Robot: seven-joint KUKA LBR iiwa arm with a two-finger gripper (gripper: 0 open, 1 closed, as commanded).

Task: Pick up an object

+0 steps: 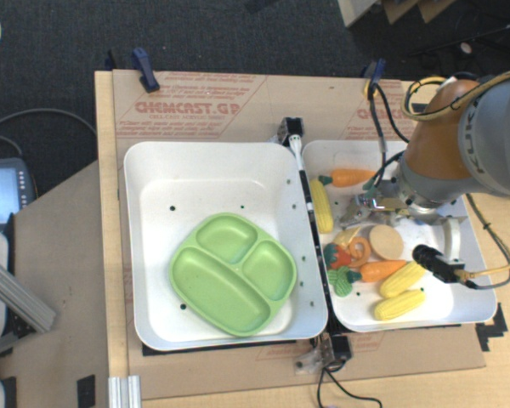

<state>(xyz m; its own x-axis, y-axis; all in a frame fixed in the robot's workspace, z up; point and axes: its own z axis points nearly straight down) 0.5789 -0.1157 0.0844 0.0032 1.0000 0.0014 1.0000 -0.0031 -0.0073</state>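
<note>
Resting on a brown board point(195, 100) over dark carpet point(110, 15), two white bins point(144, 177); gripper point(376, 204) aperture unclear

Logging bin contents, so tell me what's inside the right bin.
The right bin holds toy food: corn cobs, two carrots, a tan disc. The arm covers its back right part.

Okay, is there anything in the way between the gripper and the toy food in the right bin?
Nothing visible blocks it. The gripper hangs low in the right bin, directly beside the round tan piece, with the carrot and corn cobs just beyond.
</note>
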